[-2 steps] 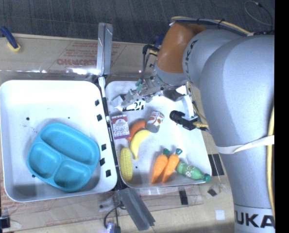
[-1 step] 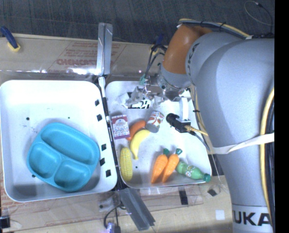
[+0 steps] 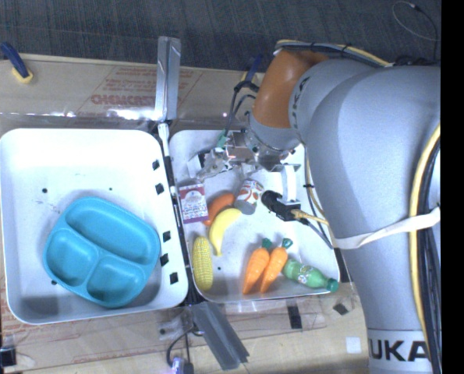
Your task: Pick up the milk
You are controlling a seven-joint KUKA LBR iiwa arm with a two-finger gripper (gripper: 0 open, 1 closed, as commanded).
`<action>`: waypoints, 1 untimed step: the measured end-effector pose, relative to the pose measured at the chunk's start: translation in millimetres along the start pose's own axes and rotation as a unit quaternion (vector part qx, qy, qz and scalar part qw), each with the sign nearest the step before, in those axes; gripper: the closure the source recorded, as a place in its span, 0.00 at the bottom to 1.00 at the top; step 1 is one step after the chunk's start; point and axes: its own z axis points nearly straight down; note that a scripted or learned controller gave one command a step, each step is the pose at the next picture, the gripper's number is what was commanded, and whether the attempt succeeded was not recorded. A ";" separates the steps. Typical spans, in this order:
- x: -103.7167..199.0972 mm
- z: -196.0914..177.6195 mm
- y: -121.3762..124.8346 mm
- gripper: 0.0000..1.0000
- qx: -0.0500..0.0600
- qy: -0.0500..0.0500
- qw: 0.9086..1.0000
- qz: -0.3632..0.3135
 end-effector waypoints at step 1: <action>4.4 -8.2 -1.0 1.00 0.004 0.003 1.000 -0.004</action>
